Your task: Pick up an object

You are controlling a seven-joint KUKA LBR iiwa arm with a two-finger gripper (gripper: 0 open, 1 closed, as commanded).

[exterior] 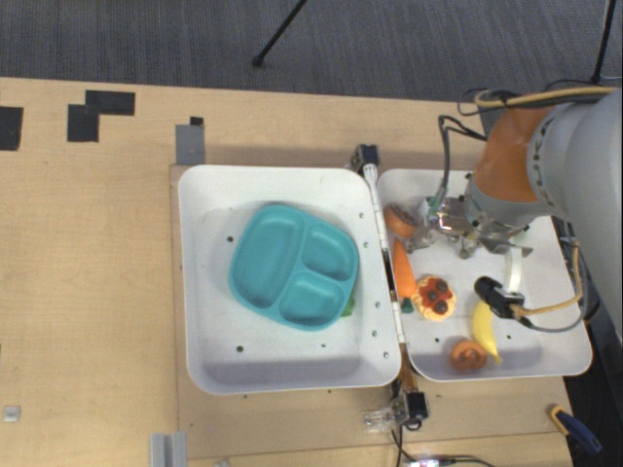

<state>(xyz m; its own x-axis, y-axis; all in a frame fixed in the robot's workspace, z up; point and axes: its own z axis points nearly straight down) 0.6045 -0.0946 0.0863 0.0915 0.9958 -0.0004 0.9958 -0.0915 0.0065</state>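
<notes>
My hand (450, 224), grip state undeterminable, hovered over the right bin (555, 353). The banana (484, 331) nearby looked light, smooth, firm; best gripped across its middle.

Place: robot lab
Signs: plywood bench (88, 261) with tape marks, two bins (204, 358), loose cables (545, 311), grey carpet (146, 17) far side

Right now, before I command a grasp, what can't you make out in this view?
- Pincer: the wrist body covers it, so open or shut is unclear.
- Green item: under the teal divided plate, only a sliver shows.
- Orange item beside the pincer: partly hidden, identity unclear.
- Arm: cut off by the frame's right edge.
</notes>
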